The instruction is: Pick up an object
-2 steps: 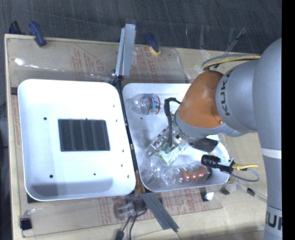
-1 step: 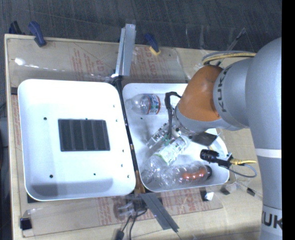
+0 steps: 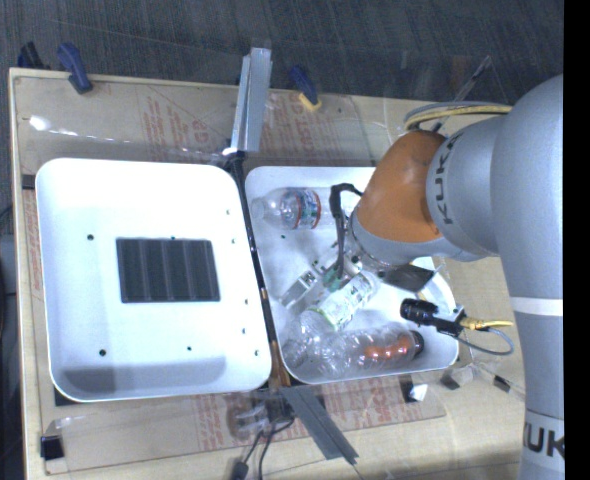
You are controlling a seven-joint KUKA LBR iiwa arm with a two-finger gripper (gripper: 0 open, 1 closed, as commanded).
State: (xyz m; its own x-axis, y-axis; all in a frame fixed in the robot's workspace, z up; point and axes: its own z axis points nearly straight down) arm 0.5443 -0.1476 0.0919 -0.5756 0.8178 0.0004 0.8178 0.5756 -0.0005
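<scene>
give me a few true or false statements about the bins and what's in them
1. The plastic bottles lie in the right bin. True; one with a red label lies near its far edge.
2. The left bin is full of bottles. False; it shows a dark ribbed rectangle on its floor.
3. The arm reaches over the right bin. True.
4. The bottle with brown liquid lies in the left bin. False; it lies near the right bin's near edge.

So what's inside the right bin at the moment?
The right bin holds clear plastic bottles: one near its far edge, several crumpled toward the near edge, one with brown contents. The arm covers the bin's right part, so anything beneath is hidden.
</scene>
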